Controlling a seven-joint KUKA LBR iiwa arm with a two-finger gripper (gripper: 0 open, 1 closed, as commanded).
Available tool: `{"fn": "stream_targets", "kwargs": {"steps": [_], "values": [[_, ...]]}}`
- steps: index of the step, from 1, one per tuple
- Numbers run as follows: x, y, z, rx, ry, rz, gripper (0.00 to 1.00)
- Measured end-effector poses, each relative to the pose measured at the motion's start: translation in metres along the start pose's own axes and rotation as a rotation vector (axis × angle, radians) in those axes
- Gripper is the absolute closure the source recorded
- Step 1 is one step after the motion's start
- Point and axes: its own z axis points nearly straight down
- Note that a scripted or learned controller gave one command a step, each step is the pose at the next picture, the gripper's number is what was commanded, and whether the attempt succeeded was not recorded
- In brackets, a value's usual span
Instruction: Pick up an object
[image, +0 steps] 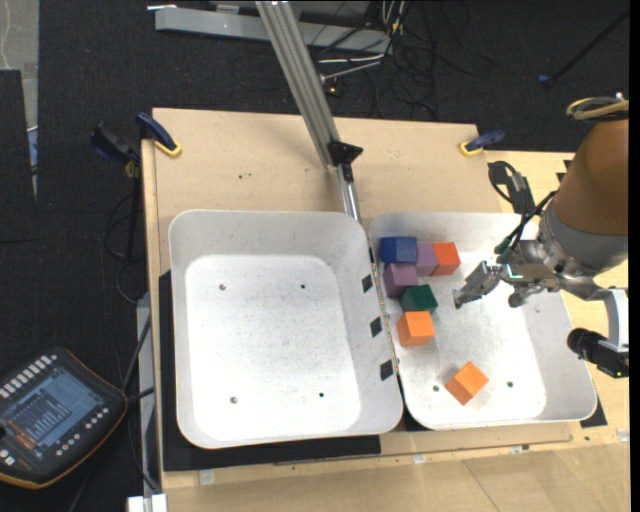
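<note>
At the lower left of the frame a teach pendant (45, 415) with a lit screen lay on the dark floor. To its right stood the table (250, 150), a pale board with a clamp (155, 135) at its upper left corner and another clamp (483, 142) near the upper right. A slanted metal pole (305, 85) ran down from the top centre of the frame toward the gap between the 2 bins.

The left bin (270, 320) sat at the centre left of the frame. The right bin (520, 370) touched it along their shared edge. In the upper left part of the right bin a cluster of blocks was packed together: a blue block (398, 249), a purple block (401, 275) just below it, a lilac block (426, 258) beside them, an orange-red block (446, 257) at the right end, a green block (419, 298) underneath, and an orange block (417, 327) below that. A 2nd orange block (466, 383) lay apart, tilted, toward the bin's lower middle.

The gripper (472, 291) hung over the right bin just right of the green block, at the end of the arm (590, 215) coming in from the frame's right. Whether it was spread or pressed together could not be told, and nothing was seen in it.
</note>
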Motion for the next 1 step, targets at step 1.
{"fn": "stream_targets", "kwargs": {"steps": [1], "values": [[-0.0002,0.0007,-0.0020,-0.004,-0.001,0.002,0.00]]}}
